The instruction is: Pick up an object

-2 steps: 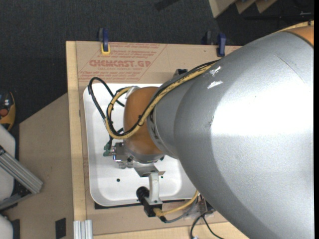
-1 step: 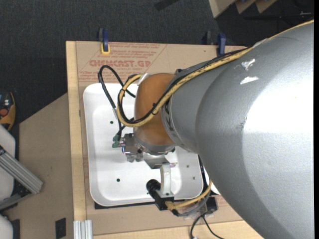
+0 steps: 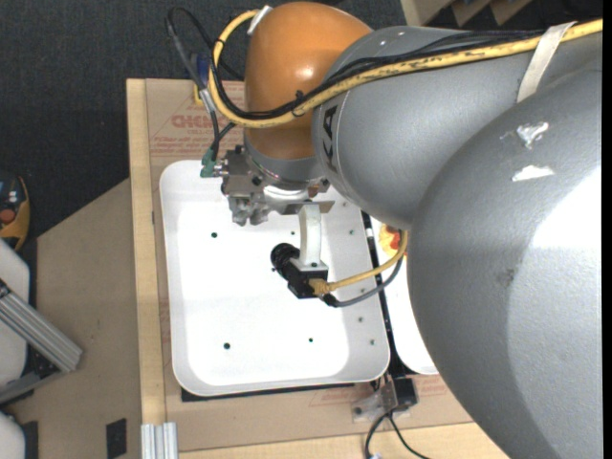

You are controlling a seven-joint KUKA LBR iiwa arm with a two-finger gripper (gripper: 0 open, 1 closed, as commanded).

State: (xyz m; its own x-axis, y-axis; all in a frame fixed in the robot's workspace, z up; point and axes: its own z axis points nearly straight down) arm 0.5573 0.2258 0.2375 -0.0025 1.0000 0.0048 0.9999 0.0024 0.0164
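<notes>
My gripper (image 3: 246, 207) hangs low over the far part of the left white bin (image 3: 186, 295), just under the orange wrist band (image 3: 296, 65). Nothing shows between or below it on the white floor. A small red and yellow object (image 3: 388, 240) peeks out at the near edge of the right bin (image 3: 413, 344), with most of it hidden by the grey arm. The arm covers most of the right bin.
The bins rest on a tan bench board (image 3: 143, 256). An aluminium rail (image 3: 40, 331) lies off the bench at lower left. A black connector with a cable (image 3: 400, 393) sits at the front edge between the bins.
</notes>
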